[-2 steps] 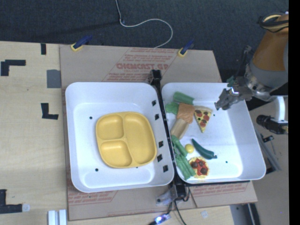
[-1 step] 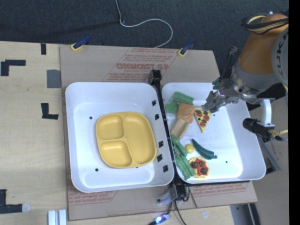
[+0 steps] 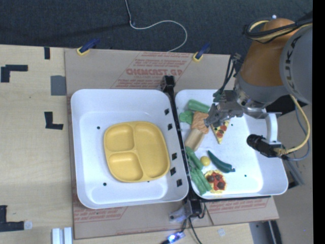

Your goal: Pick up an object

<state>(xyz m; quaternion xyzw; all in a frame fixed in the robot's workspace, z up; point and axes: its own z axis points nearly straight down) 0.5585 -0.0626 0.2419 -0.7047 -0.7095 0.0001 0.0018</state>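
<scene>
Reaching in from the right, the grey and orange arm [image 3: 269, 55] hung over the right bin [image 3: 254, 182]. Its gripper [image 3: 219, 117] was low over the toys near the bin's top left part. I could not tell how wide the gripper stood, and I could not tell if it held anything. It was just above a pizza slice [image 3: 220, 132] and beside a bread stick [image 3: 197, 131].

Two white bins sat side by side on the worktop [image 3: 30, 151]. The left bin [image 3: 86, 105] held one yellow plate [image 3: 136, 150] with three parts. The right bin held a small heap of toy food: a green leafy piece [image 3: 197, 105] near the top, the one bread stick, the pizza slice, a long green bean [image 3: 197, 173] along the left wall, a little yellow ball [image 3: 204, 160], a dark green pepper [image 3: 220, 162], and a second pizza piece [image 3: 216, 181] near the bottom.

All the toys lay on the left half of the right bin, close to the wall between the bins. The right half of that bin was bare white floor. A black clamp part [image 3: 261, 144] of the arm hung over that side.
</scene>
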